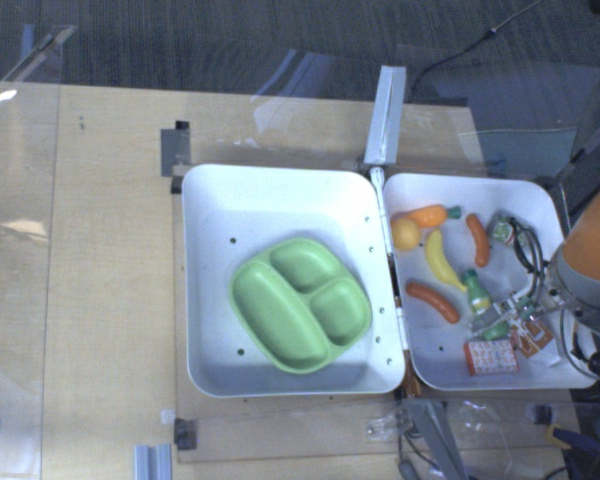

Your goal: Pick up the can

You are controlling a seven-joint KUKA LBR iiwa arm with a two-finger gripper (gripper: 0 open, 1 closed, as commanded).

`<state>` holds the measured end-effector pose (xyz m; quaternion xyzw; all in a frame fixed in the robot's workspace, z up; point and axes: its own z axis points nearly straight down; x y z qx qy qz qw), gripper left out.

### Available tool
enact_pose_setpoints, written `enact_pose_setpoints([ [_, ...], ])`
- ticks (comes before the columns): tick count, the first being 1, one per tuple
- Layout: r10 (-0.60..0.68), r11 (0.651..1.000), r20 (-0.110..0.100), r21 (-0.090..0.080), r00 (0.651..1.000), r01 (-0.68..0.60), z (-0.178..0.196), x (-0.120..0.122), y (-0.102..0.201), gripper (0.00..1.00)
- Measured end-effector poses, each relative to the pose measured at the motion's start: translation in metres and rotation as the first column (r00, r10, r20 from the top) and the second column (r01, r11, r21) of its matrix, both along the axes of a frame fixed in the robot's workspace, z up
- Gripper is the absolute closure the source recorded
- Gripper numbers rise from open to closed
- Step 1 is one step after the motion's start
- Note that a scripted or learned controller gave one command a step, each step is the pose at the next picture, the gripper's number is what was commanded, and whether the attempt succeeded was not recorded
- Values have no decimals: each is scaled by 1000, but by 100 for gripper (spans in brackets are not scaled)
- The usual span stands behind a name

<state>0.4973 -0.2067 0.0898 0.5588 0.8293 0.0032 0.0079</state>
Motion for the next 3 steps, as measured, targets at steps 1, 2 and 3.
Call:
enact_pose_setpoints([
  [1, 0, 1000, 8, -1, 1000, 0, 12, 4, 0, 100],
  [2, -138, 990, -10, 3, 990, 138, 101, 18, 31, 100],
  [3, -341, 940, -13, 4, 940, 341, 100, 114, 67, 100],
])
